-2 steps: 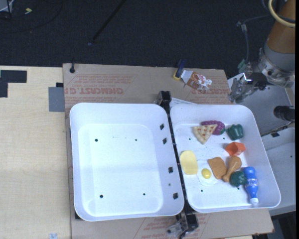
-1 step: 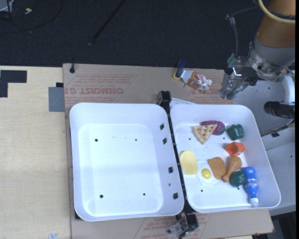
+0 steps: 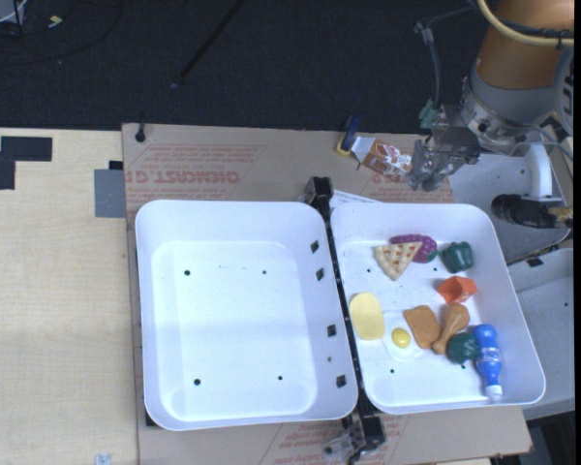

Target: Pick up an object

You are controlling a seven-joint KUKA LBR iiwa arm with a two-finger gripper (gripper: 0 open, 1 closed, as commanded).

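The end effector (image 3: pixel 428 170) sits up past the far rim of the right-hand shallow white bin (image 3: pixel 508 260), hanging over the cardboard-covered bench (image 3: pixel 223 158). It's dark and blurry up there, so I honestly can't tell how it's set, and I see nothing gripped in it. Just beside it, to its left in the view, lies a small printed snack packet (image 3: pixel 385 159) with a blue and yellow clip-like piece (image 3: pixel 349 136) next to that.

All the toy food is in the right bin, well below the end effector: a tan pizza slice (image 3: pixel 397 258) touching a purple grape bunch (image 3: pixel 414 245), a dark green pepper (image 3: pixel 456 256), an orange-red piece (image 3: pixel 455 288), a pale yellow oblong (image 3: pixel 366 316), a fried egg (image 3: pixel 400 339), a brown toast slice (image 3: pixel 421 325), a drumstick (image 3: pixel 452 325) and a blue bottle (image 3: pixel 487 355). The left white bin (image 3: pixel 150 289) sits alongside.
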